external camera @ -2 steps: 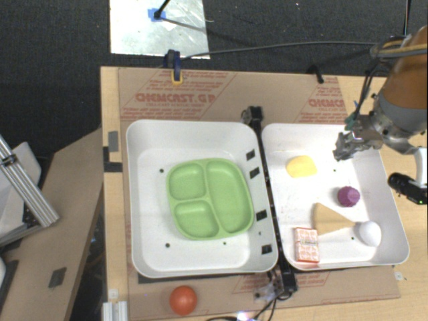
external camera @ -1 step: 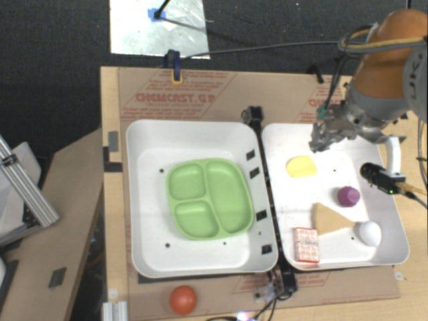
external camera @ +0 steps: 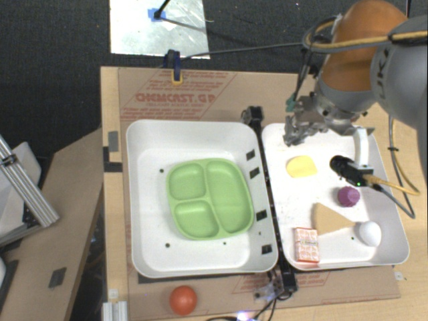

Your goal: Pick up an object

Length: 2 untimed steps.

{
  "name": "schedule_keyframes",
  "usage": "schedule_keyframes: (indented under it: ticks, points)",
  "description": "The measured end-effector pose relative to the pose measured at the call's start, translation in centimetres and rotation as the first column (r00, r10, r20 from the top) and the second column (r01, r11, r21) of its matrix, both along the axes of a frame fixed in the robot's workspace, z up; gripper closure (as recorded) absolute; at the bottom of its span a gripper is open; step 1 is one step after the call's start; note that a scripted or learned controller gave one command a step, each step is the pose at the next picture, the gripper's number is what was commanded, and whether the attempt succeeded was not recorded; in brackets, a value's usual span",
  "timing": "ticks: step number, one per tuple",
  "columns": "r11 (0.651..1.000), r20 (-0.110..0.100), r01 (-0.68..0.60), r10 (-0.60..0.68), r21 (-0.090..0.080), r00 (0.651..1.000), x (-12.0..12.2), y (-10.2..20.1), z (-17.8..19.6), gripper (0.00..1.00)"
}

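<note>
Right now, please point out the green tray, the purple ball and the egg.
green tray [external camera: 209, 199], camera view, on its central divider.
purple ball [external camera: 348, 196], camera view, on its top.
egg [external camera: 367, 233], camera view, on its middle.

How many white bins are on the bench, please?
2. The left bin holds a green divided tray; the right bin holds several small objects.

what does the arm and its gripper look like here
The arm is smooth grey with a bulbous orange band above the wrist. Thin cables run along it, some yellowish. The gripper is dark grey metal, small beside the bulky wrist.
</note>
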State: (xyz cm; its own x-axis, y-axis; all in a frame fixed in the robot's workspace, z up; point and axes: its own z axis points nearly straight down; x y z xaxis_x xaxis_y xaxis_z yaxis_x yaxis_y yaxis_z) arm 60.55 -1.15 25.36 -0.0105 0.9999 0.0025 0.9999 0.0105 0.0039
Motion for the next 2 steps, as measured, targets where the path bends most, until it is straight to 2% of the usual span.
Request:
schedule_keyframes:
  ticks: [1, 2]
  points:
    - [1.0, -0.001, 0.001, -0.001, 0.0, 1.0, 0.5, 5.0, -0.2, 1.0]
    - [1.0, -0.002, 0.001, -0.001, -0.001, 1.0, 2.8, 10.1, -2.0, 1.0]
